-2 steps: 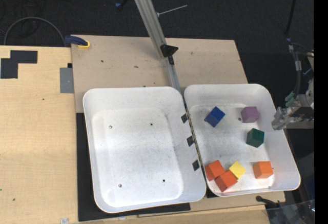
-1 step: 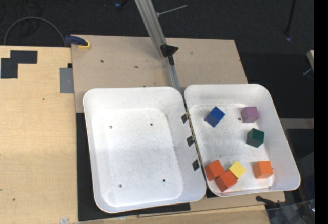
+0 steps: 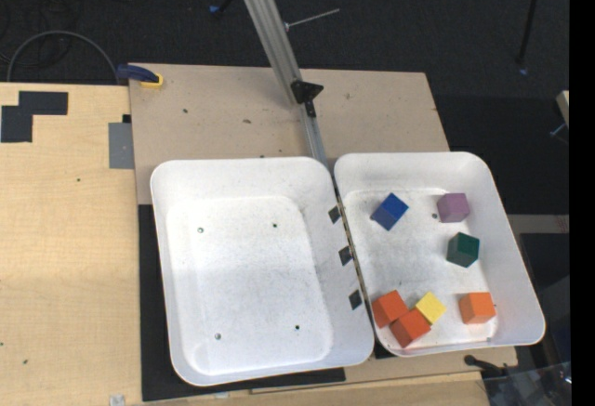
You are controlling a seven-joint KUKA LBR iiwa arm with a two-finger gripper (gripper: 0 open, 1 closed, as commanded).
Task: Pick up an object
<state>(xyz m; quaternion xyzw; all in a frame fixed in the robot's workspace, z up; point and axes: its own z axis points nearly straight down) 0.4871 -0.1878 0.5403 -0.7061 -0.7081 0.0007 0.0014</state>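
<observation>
We log the right bin [image 3: 507, 237] on the table [image 3: 372, 111]. Along its near edge: two red cubes touching [image 3: 390, 307] [image 3: 410, 327], yellow cube [image 3: 430, 307] against them, orange cube [image 3: 477, 307] apart. Mid-bin, green cube [image 3: 463, 249]. Toward the far edge, blue cube [image 3: 390, 211] and purple cube [image 3: 453, 206]. Left bin [image 3: 177, 209] alongside.

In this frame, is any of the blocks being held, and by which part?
Nothing is held: all seven small cubes lie loose in the right-hand shallow white bin.
</observation>
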